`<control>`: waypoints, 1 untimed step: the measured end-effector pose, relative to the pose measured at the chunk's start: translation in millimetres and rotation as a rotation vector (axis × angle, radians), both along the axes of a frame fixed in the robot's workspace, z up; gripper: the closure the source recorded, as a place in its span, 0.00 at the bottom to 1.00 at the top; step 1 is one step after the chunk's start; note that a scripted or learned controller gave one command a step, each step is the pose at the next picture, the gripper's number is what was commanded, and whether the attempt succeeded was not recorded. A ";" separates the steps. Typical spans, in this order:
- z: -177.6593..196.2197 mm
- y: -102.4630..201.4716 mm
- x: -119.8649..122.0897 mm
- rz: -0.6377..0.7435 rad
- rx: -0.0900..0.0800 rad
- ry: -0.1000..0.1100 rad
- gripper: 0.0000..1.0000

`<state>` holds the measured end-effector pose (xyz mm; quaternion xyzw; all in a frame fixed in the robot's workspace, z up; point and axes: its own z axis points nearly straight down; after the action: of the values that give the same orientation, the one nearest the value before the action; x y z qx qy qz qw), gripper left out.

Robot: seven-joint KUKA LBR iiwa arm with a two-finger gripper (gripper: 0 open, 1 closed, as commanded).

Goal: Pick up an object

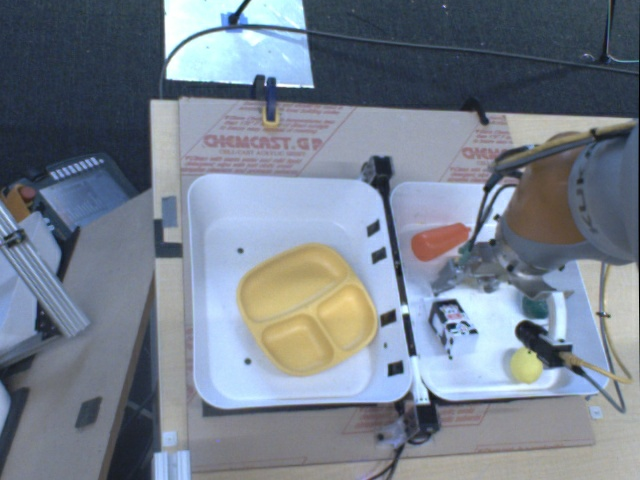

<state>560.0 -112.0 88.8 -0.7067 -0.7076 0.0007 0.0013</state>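
A: Well, where has the grey two-finger gripper (462, 273) been brought, and why there?

B: It is seen low over the right shallow white bin (490, 373), reached in from the right. It is probably placed there because the small graspable pieces are gathered in that bin.

A: Which piece is likely meant?

B: That cannot be settled. The gripper is seen between the orange tapered plastic piece (440, 240), just behind it, and the small black-and-white printed block (452, 326), just in front. Neither is seen to be held.

A: And is the gripper open or closed?

B: That cannot be told, since its tip is seen only as a blurred metallic cluster.

A: How are the two candidates described?

B: The orange piece is laid flat, carrot-like, near the dividing wall. The block is boxy and patchily marked, set at a slant on the bin floor.

A: What else is noted?

B: A small yellow ball (526, 366) is found near the front corner. A yellow three-compartment plastic plate (305, 308) is left in the left shallow white bin (215, 268), perhaps too broad to be grasped.
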 end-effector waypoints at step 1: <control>13.2 -0.8 1.2 0.000 -0.002 -0.005 1.00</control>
<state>561.3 -112.8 102.1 -0.7065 -0.7077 -0.0004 -0.0009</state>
